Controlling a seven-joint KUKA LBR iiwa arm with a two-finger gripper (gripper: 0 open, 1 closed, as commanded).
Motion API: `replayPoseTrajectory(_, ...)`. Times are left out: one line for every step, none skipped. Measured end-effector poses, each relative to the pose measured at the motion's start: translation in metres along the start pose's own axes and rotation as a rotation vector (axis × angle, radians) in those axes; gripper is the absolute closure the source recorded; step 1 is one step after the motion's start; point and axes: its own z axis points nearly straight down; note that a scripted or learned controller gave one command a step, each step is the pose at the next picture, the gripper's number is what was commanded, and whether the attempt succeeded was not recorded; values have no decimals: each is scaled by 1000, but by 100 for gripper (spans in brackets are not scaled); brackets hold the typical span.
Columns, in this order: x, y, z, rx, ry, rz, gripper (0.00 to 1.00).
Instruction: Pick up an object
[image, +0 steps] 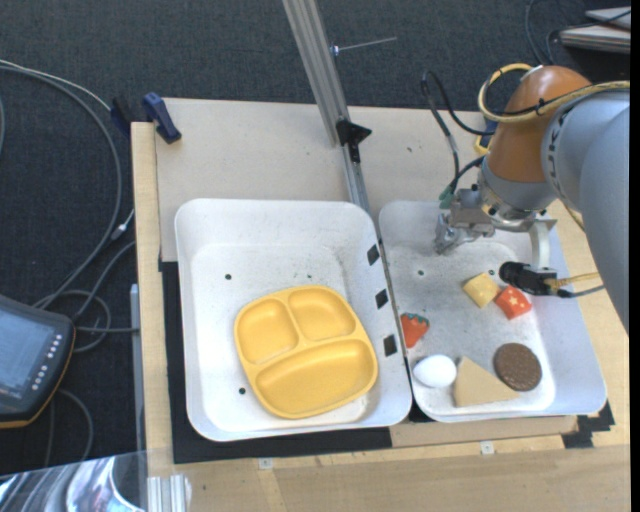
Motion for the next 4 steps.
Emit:
replayPoseTrajectory(6,4,-64,-8,-2,-1,100)
replayPoseTrajectory(3,4,-130,-9,-3,-1,100)
replayPoseTrajectory(3,5,-132,-3,-2,-1,100)
replayPoseTrajectory(50,7,-125,3,1,-4,100)
